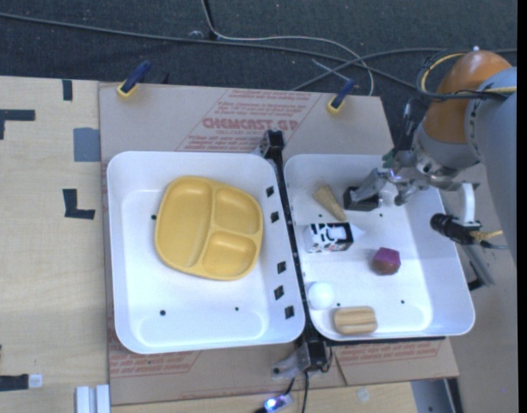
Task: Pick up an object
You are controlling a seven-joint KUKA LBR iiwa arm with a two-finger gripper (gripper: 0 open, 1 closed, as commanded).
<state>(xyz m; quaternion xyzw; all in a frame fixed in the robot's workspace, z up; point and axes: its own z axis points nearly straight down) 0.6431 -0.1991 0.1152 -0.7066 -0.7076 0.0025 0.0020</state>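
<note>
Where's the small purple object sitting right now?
In the camera view, the purple object lies in the view's right bin, near its middle, just right of the black-and-white item and up from the tan loaf at the bin's near edge.

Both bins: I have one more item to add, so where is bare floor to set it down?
Widest free patch: in the left bin, the strip between the yellow plate and its near wall. In the right bin, bare floor lies between the purple lump, the tan loaf and the right wall. Crowded around the black-and-white toy, beside the gripper.
</note>
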